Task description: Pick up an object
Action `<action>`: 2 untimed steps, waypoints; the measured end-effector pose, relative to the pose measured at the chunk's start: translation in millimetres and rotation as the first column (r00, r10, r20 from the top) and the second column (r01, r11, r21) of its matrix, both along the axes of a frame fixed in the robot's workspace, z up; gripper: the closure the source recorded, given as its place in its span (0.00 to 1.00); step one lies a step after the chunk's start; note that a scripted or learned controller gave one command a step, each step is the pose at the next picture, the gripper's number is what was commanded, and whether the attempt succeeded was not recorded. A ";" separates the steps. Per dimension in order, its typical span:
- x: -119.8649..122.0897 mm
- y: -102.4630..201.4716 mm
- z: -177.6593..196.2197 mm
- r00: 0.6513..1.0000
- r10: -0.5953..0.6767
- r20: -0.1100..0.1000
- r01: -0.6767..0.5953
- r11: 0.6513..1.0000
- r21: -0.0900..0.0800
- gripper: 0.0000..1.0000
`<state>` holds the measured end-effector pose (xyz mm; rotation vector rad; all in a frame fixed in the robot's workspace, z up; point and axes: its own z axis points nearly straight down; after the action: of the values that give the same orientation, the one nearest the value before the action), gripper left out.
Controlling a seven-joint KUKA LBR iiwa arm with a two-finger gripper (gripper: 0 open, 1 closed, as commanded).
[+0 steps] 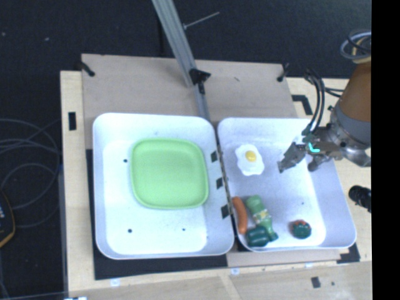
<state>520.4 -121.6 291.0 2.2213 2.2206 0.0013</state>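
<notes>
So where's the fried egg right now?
The fried egg lies in the right bin, near its upper left corner, beside the divider between the bins. The gripper hovers to its right, and the carrot sits below it.

Pale wooden bench (pixel 75 167) seen from above, a tan board (pixel 144 83) lying across its far part, two shallow white bins side by side on it, left bin (pixel 112 230), right bin (pixel 275 130)
</notes>
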 end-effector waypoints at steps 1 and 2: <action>0.0 0.0 0.0 1.000 0.000 0.000 0.000 1.000 0.000 0.00; 3.0 -8.5 -46.7 1.000 -0.001 -0.005 0.001 1.000 0.000 0.00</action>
<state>523.4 -130.0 244.3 2.2245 2.2217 -0.0040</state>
